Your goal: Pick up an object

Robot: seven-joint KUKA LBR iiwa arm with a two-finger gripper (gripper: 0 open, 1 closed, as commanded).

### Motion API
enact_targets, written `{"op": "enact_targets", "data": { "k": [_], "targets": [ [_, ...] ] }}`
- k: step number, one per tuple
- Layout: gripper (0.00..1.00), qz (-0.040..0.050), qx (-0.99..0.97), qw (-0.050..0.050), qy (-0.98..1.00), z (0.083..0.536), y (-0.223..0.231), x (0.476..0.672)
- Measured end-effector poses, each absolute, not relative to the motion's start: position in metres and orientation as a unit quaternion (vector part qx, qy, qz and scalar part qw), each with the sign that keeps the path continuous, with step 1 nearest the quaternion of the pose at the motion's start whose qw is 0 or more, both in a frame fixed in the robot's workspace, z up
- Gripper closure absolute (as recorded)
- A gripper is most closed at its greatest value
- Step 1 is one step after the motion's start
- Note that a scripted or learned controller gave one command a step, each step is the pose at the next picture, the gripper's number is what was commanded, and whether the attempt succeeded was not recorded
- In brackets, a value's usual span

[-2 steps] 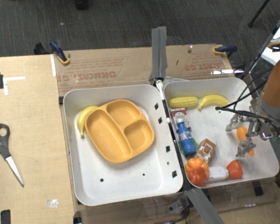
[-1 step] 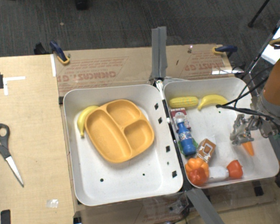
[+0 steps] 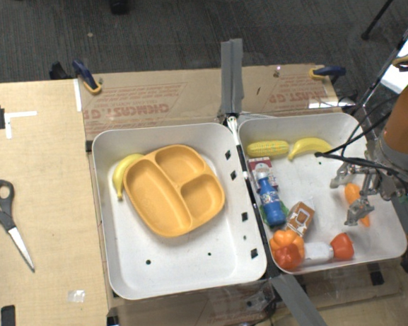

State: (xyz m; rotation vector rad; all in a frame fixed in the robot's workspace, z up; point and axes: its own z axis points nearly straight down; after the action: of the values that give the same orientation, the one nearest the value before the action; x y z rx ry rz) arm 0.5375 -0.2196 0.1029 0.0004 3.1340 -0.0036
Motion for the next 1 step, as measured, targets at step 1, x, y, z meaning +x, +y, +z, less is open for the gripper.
{"op": "enact_targets", "data": {
  "k": [1],
  "targets": [
    [0.0, -0.0001, 0.036, 0.002, 0.999, 0.0927, -0.2202, 0.5271]
  ]
}}
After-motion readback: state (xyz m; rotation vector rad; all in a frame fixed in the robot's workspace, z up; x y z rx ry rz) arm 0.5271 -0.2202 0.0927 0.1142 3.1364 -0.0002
